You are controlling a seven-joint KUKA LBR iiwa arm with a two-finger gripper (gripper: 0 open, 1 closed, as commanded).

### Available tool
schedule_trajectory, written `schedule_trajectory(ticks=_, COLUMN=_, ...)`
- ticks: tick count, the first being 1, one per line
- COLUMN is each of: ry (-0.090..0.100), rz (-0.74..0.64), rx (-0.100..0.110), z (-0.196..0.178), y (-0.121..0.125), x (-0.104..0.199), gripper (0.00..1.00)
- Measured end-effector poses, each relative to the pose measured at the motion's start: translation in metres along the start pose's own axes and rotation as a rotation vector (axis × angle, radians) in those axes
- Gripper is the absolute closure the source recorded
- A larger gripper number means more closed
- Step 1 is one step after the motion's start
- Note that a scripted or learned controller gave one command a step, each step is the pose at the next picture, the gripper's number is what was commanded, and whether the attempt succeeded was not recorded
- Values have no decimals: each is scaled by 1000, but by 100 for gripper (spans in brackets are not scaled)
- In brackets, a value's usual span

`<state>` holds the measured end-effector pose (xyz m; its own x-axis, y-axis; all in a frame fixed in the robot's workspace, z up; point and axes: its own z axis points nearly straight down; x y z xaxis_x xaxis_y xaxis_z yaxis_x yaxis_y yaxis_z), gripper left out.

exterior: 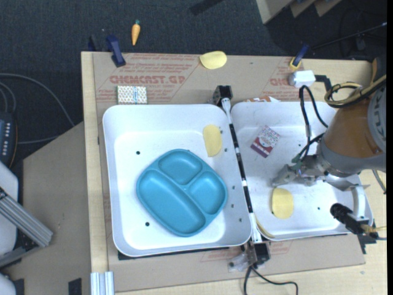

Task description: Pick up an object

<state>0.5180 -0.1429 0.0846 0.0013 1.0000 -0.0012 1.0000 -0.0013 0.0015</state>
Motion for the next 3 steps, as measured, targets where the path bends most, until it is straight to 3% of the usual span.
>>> schedule_trajectory(ticks=1, ry=1, rz=-4, rx=-1, z=0, y=149, x=44, gripper=0)
schedule_trajectory(ticks=2, ry=-2, rz=-4, rx=-3, z=-11, y=149, x=43, gripper=100)
schedule_trajectory(ticks=3, ry=2, rz=-3, rx=2, z=-101, y=80, x=83, gripper=100)
